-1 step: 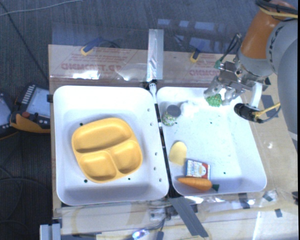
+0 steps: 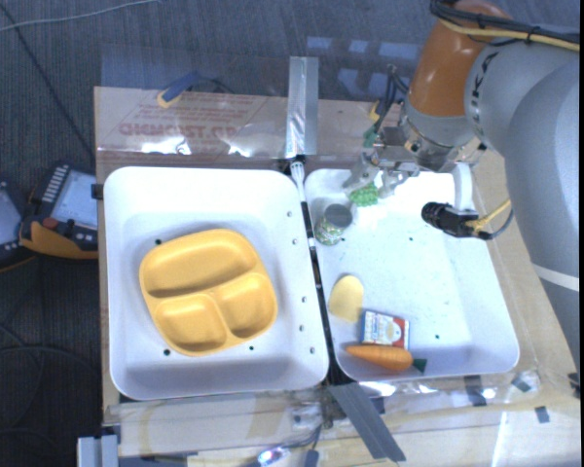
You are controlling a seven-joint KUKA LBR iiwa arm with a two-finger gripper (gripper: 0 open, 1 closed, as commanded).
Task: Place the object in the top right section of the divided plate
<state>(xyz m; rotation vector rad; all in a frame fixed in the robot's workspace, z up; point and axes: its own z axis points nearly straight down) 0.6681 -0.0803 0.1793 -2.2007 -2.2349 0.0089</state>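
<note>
A yellow divided plate [image 2: 207, 288] lies in the left bin [image 2: 127, 358], with one long section at its far side and two smaller ones nearer the front. My gripper [image 2: 375, 181] hangs low over the far left corner of the right bin [image 2: 477, 309]. A small green object [image 2: 363, 197] sits right at its tip; whether it is held is unclear. Just left of that, a small round tin [image 2: 333, 220] stands by the bin's wall.
Near the right bin's front lie a pale yellow flat piece [image 2: 346, 297], a red and white box [image 2: 383, 329] and an orange carrot [image 2: 380, 357]. A black connector on a yellow cable [image 2: 446, 217] hangs from the arm over the bin. A handheld pendant [image 2: 63, 207] lies left of the bench.
</note>
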